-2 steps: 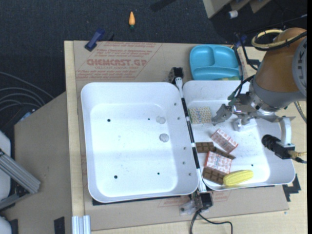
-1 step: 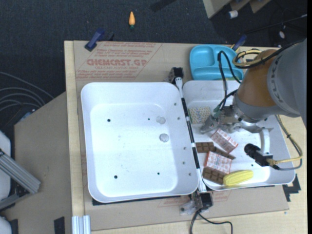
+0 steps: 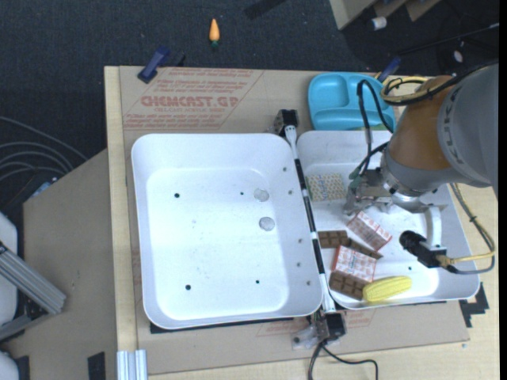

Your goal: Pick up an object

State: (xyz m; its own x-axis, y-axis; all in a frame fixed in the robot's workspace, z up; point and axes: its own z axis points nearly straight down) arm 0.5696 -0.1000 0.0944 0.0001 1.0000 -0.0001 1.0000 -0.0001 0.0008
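Two shallow white bins of smooth, glossy plastic with rounded corners are seen side by side on a tan table [image 3: 119, 212] printed with reddish lettering. The left bin [image 3: 158, 172] shows a flat floor dotted with small dark holes and two pale round marks near its middle. The right bin [image 3: 455, 287] carries the clutter: a small pale block with a dotted, mesh-like face [image 3: 327, 185] near its upper left, a red-and-white patterned packet [image 3: 369, 230] lying tilted at the centre, dark brown chocolate-like bars [image 3: 333, 238] beside it, a second printed wrapper [image 3: 354, 264] lower down, and a yellow corn cob [image 3: 386, 289] with a bumpy surface near the front rim. A light blue moulded tray [image 3: 337, 101] with divided compartments is set behind the right bin, on the table. The arm [image 3: 467, 125] — grey, with an orange band — is reached in from the right, and the gripper [image 3: 363, 199] is found low over the right bin, just above and to the upper left of the red-and-white packet, close to it or touching it; which of the two cannot be told. Whether anything is clamped cannot be made out — the gripper's state is hidden by the wrist and its cables.
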